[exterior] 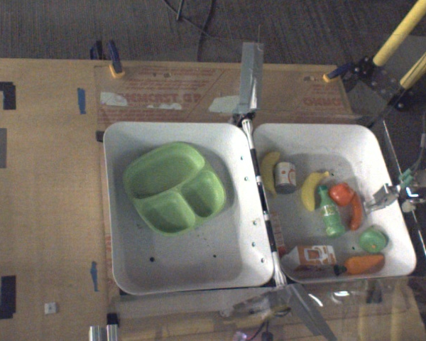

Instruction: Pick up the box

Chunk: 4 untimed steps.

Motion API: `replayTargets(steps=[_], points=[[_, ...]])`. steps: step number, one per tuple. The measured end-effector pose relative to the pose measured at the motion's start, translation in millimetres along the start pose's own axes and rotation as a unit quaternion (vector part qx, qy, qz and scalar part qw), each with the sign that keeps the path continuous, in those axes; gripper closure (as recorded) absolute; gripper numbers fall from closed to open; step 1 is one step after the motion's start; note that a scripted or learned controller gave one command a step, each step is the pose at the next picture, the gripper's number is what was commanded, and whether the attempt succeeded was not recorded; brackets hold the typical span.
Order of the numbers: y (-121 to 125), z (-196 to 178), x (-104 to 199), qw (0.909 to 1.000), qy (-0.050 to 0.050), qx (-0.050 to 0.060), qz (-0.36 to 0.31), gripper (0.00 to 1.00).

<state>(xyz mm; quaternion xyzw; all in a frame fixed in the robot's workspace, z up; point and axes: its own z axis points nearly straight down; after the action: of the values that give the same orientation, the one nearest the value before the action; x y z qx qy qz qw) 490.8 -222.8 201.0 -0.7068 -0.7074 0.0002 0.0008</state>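
Note:
The box [314, 256] is a small orange and white carton lying flat by the front wall of the right bin [355, 137], left of the middle. An orange carrot [364, 263] lies just to its right, almost touching it. My gripper [392, 194] shows as a grey metal piece over the bin's right rim, well to the right of the box and farther back, with nothing visibly in it.
The right bin also holds two yellow bananas [270, 170] [311, 189], a small can [286, 177], a green bottle [331, 217], red peppers [341, 193], and a green round item [373, 240]. A green divided plate [174, 187] sits in the left bin [128, 261].

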Motion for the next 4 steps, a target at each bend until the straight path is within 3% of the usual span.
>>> replayTargets(steps=[1,2,3,4], points=[[-10.5,-222.7,4.7,0.9802,-0.001,-0.001,0.198,0.00],[-8.5,-232.9,5.8,0.9807,-0.003,-0.002,0.196,1.00],[10.8,-144.2,27.7,0.9883,0.000,0.000,0.152,1.00],[-1.0,-213.9,30.3,0.9862,-0.001,-0.001,0.165,1.00]])
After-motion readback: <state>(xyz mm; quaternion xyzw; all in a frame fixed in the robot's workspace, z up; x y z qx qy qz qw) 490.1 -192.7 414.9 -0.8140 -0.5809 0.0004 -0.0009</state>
